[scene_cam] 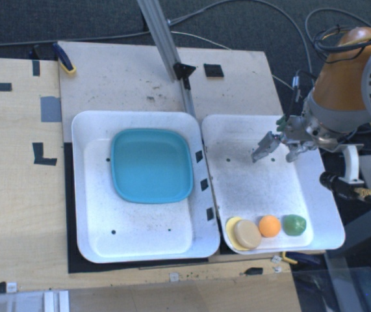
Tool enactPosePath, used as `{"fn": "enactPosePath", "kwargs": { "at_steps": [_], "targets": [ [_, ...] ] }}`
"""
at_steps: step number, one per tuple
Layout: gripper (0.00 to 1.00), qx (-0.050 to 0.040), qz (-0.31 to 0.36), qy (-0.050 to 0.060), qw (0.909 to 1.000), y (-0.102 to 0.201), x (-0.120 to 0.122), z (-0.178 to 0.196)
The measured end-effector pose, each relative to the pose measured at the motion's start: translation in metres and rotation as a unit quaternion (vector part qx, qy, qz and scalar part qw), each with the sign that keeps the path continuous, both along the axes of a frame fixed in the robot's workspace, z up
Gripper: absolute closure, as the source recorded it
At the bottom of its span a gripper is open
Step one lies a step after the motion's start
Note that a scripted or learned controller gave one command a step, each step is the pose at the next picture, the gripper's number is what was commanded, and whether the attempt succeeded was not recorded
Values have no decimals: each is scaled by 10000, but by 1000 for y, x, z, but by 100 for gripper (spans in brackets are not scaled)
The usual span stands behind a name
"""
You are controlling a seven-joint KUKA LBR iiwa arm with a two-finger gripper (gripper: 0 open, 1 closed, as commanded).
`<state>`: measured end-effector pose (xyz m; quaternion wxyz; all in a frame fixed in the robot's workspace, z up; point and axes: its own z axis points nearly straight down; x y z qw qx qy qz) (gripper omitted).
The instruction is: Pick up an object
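Observation:
My gripper (pixel 273 155) hangs over the back half of the right bin (pixel 256 187), open, with nothing between its fingers. Three small objects lie in a row along that bin's front edge: a tan and yellow round piece (pixel 244 234), an orange ball (pixel 269 226) and a green ball (pixel 294 224). They sit well in front of the gripper, apart from it. A teal square plate (pixel 151 165) rests in the left bin (pixel 94 233).
A slanted metal post (pixel 166 38) rises from the bench behind the bins. Black clips (pixel 204 184) sit along the divide between the bins. Cables run over the dark floor at the back right. The arm's orange band (pixel 347 77) is at the right.

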<state>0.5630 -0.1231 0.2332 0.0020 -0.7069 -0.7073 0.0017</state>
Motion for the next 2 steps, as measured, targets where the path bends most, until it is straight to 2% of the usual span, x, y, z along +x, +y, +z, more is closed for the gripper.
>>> {"fn": "enactPosePath", "kwargs": {
  "at_steps": [1,2],
  "targets": [
    [0,0,-1,0,10000,0,9,-53],
    [0,0,0,-4,10000,1,6,-96]
  ]
}}
